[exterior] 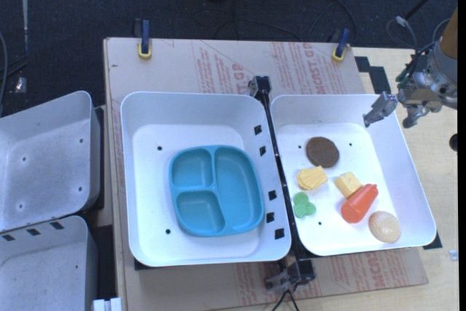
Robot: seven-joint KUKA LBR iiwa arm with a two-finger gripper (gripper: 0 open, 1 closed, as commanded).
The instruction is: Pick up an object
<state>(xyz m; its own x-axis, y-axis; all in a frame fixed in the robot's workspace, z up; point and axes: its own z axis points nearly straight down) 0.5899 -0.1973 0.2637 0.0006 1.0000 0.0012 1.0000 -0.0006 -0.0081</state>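
The right bin [408,164] holds several toy foods: a brown round cookie [322,151], a yellow waffle piece [313,178], a yellow block [347,183], an orange-red carrot [359,203], a green piece [303,205] and a beige egg-shaped piece [384,226]. My gripper [395,113] hovers over the bin's far right corner, up and to the right of the cookie. Its two fingers stand apart, open, with nothing between them.
In the left bin [145,156] lies a blue divided plate [216,189]. A black divider [275,171] runs between the bins. Two yellow clamps [145,49] [340,51] grip the board's far edge. White trays [44,149] sit off to the left.
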